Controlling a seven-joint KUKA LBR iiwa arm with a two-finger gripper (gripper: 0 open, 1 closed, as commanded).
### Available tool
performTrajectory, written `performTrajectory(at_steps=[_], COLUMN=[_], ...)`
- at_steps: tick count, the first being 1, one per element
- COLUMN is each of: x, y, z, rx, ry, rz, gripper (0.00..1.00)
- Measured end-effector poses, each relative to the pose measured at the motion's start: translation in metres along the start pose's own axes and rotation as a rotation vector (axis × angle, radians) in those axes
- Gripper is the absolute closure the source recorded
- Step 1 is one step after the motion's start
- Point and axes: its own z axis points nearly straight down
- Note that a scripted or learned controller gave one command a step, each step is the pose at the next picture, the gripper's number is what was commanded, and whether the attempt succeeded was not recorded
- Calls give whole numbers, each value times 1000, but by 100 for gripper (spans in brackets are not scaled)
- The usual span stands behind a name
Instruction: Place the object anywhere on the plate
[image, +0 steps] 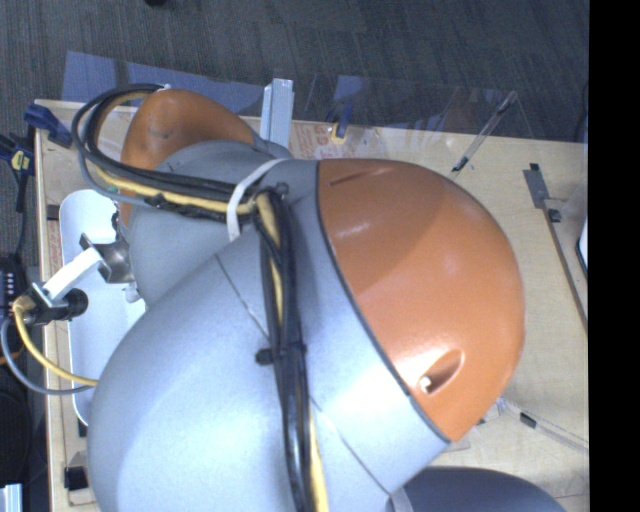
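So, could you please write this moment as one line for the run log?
arm: over the bench, covering most of the view | white bin: edge visible at left | gripper: cannot tell | plate, object: hidden

I am looking at a robot lab. A big grey and orange robot arm (330, 330) with black cables (180, 185) tied to it reaches over a light wooden bench (540, 250). A white bin (85, 215) sits on it, over dark carpet (300, 40).

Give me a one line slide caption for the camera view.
Grey arm with its orange cap and black cable bundle looms over the bench, with a white bin at left.
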Motion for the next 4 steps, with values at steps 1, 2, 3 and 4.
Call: performTrajectory(at_steps=[1,2,3,4], x=[0,8,8,-62], y=[0,87,81,78], z=[0,19,11,-114], rx=[1,3,9,3], ry=[0,-1,-10,3], rz=[0,59,45,-159], gripper=[0,0,100,100])
